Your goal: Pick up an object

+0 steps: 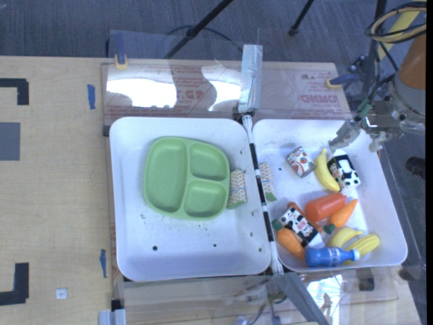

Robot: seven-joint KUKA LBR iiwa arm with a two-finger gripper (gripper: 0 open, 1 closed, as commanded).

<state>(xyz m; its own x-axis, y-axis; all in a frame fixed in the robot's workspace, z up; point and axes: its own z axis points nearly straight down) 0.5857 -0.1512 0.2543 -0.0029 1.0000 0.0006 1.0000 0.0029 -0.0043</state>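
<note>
White plastic bins sit side by side on the surface. The left bin (pixel 128 249) carries a green divided plate (pixel 186 177) with a small patterned item (pixel 237 187) touching its right edge. The right bin (pixel 389 202) holds the pile to choose from: a banana (pixel 325 172), a small can (pixel 298 161), a black-and-white toy (pixel 345 170), an orange pepper-like piece (pixel 326 206), a carrot (pixel 290 241), a blue bottle (pixel 329 256) and a yellow piece (pixel 356 240) near the front.

The end effector (pixel 356 133) hangs over the far right part of the right bin, above and just behind the banana and the black-and-white toy. Two prongs show spread apart, so it looks open, and nothing sits between them.

By my reading the task is barely started: every item lies on the bin floor, none lifted. What remains is the descent onto one item, most likely the banana or the toy beside it, then closing and raising it clear.
</note>
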